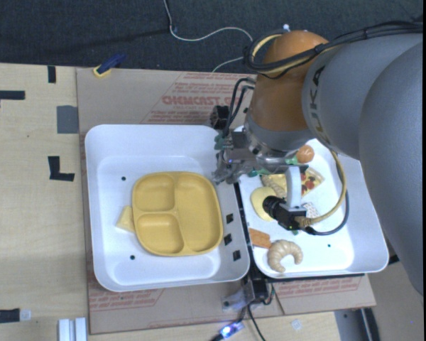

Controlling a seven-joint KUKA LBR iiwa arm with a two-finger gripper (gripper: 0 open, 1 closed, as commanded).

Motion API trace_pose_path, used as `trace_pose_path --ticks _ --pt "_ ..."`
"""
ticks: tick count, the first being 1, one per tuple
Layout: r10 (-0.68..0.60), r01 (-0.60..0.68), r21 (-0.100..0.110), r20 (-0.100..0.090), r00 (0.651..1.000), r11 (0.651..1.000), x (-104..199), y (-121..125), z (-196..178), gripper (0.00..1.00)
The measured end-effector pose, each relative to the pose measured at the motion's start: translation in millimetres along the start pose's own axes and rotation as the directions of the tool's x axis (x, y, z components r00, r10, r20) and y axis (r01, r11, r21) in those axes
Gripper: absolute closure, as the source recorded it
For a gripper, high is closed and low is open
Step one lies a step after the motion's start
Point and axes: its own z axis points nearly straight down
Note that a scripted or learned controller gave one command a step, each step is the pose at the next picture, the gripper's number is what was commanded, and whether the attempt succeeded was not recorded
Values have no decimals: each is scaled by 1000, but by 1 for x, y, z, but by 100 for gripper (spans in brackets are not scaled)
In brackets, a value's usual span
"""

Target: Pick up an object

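Camera view has the gripper [236,168] low at the right bin's [355,251] left edge; its grip state cannot be told. A croissant [284,253] lies near that bin's front, and a yellow tray [177,213] sits in the left bin [103,190].

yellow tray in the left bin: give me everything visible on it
The yellow tray is a matte, plastic-looking plate with rounded corners and three compartments: two on its upper side, one wider across its lower side. It lies flat, right side up, a little rotated, on the floor of the left bin, toward the bin's right wall. A pale yellow flat piece pokes out from under its left edge. Nothing sits in its compartments.
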Motion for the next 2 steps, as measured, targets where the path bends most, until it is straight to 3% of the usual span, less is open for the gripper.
trace_pose_path --ticks 1,2 --pt "6 -6 3 3 1000 1000 4 -13 16 100" --pt "4 -4 2 2 1000 1000 14 -7 14 100"
